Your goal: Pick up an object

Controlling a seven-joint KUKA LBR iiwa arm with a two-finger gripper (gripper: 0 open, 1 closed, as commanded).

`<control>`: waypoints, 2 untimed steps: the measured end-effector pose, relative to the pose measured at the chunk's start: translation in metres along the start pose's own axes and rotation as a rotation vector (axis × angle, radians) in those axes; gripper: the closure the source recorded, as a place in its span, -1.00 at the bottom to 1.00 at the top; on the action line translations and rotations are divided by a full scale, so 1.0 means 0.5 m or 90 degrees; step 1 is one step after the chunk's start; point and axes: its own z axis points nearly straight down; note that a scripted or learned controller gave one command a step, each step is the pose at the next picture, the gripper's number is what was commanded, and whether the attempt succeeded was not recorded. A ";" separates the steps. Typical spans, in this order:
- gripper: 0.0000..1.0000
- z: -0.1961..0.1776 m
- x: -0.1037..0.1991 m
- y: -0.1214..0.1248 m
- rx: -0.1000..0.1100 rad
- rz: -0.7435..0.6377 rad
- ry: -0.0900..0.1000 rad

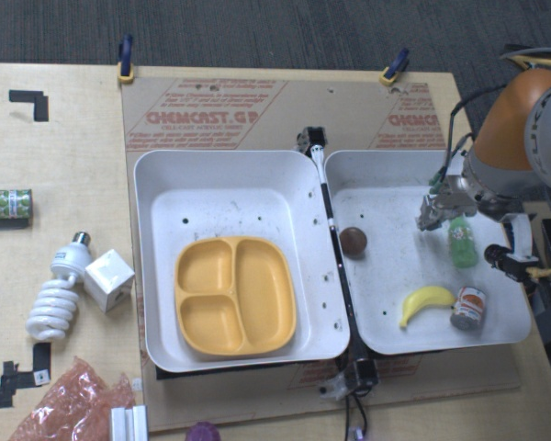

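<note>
In the right bin, a banana and small can lie nearest. Farther back, a green bottle sits just beside the gripper, whose grasp cannot be told.

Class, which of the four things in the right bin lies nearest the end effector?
The green bottle, right beside the end effector; the others lie farther off.

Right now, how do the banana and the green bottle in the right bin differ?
The banana is yellow and curved; the green bottle is straight and translucent green. The banana lies near the bin's front, apart from the gripper; the green bottle lies farther back, right by the gripper. Both lie in the right bin.
</note>
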 end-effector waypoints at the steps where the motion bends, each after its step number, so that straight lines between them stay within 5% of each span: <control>1: -1.00 0.000 0.002 0.000 0.000 0.000 0.001; 2: -1.00 0.021 0.069 -0.154 0.002 0.005 -0.001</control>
